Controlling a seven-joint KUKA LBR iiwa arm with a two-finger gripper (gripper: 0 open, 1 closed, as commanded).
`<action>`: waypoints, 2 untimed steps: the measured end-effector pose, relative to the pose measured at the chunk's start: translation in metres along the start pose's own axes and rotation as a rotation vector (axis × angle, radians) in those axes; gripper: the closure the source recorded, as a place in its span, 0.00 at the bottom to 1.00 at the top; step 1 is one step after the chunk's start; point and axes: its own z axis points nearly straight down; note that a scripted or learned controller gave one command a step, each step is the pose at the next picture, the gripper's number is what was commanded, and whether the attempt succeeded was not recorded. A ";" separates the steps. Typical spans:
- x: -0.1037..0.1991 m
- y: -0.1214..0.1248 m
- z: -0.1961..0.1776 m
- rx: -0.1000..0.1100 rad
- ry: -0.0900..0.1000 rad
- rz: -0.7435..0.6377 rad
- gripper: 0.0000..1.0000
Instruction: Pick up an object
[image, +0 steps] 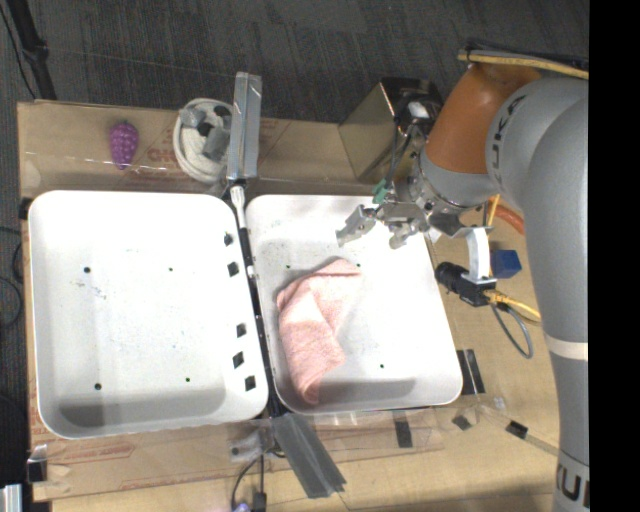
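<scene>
A folded pink cloth (312, 322) lies in the right bin (420, 330), stretching from the bin's middle toward its front left. My gripper (376, 229) hangs over the far part of that bin, up and to the right of the cloth. Its two grey fingers (352, 226) are spread apart with nothing between them. A gap separates the gripper from the cloth.
The left bin (130, 310) sits beside the right one, with a metal divider (245, 120) rising at the back between them. Behind the bins rest a purple grape bunch (123, 142), a white cable coil (203, 137) and a cardboard box (375, 125).
</scene>
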 end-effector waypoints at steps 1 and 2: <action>-0.047 0.025 0.117 -0.004 -0.001 -0.217 0.00; -0.001 0.005 0.118 -0.002 -0.001 -0.280 0.00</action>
